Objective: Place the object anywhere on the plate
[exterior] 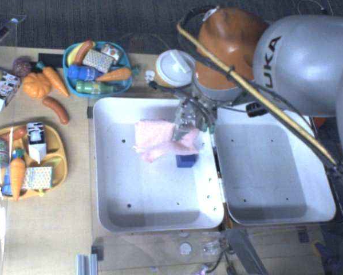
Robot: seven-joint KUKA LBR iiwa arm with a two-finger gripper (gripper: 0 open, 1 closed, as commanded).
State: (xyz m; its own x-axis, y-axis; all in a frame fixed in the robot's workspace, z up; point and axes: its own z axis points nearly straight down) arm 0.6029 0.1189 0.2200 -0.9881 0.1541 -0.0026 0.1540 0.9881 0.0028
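Observation:
A crumpled pink cloth [155, 140] lies in the back half of the left bin [119, 199]. A small dark blue block [185, 160] rests on the bin floor at the cloth's front right corner. My gripper [186, 126] hangs low over the cloth's right end, just behind the block, and seems to touch the cloth. The grey arm with its orange band [228, 42] reaches in from the back right and hides the bin's back right corner.
The right bin [274, 171] adjoins the left one. On the bench to the left, a yellow plate [58, 153] holds toy food and a blue bowl [121, 85] holds more. A toy pumpkin [35, 86], carrot and sausage [55, 110] lie loose. A white lidded cup [174, 67] stands behind the left bin.

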